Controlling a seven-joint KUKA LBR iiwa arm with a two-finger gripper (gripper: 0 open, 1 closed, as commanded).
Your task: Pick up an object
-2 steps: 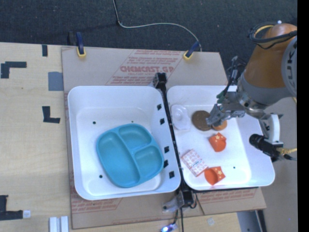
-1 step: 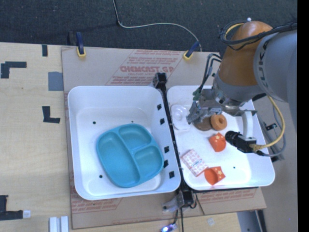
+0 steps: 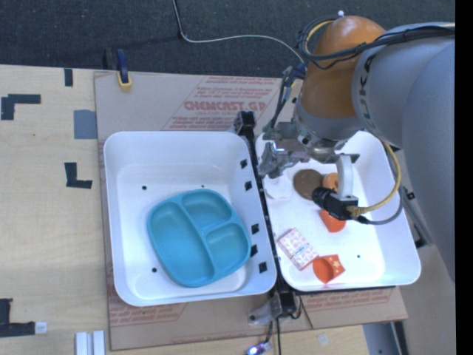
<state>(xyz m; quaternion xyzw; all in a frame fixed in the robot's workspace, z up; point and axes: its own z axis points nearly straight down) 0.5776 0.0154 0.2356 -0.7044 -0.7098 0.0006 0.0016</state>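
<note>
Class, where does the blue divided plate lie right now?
The blue divided plate lies in the left bin, near its front, beside the divider.

The left bin [image 3: 118, 198] has open floor along its 12 o'clock and 9 o'clock sides; a blue divided plate [image 3: 198, 235] fills its middle toward 5 o'clock. In the right bin [image 3: 403, 265], the arm [image 3: 347, 72] covers the 12 o'clock half. A patterned packet [image 3: 297, 248] and an orange piece [image 3: 327, 268] lie toward 7 o'clock, leaving bare floor at 4 o'clock. The black-clipped divider [image 3: 255, 198] between the bins blocks sideways passage.
</note>
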